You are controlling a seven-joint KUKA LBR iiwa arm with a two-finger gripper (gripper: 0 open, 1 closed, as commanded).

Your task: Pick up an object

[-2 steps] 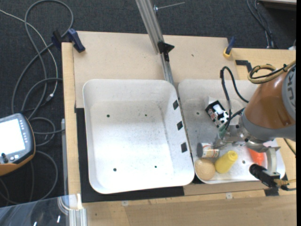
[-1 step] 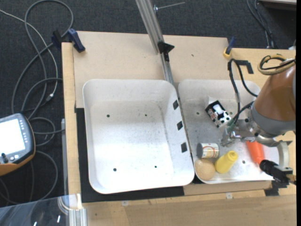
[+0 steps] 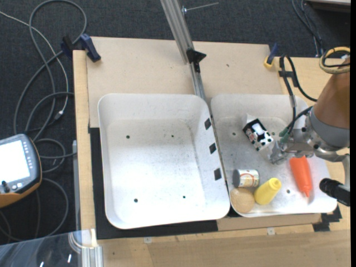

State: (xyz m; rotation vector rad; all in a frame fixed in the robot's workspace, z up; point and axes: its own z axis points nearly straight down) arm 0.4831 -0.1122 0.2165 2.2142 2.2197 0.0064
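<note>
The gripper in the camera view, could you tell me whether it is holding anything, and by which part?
It cannot be told: the gripper hangs low in the right bin, between the black-and-white box and the orange carrot.

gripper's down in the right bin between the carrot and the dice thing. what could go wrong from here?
1. The gripper sits between the black-and-white block and the orange carrot, apparently over neither, so closing may catch nothing.
2. The carrot lies right beside it; a descent could nudge it rather than grasp it.
3. The can, yellow bottle and tan disc are bunched at the right bin's near edge, so a pick there could drag neighbours.
</note>
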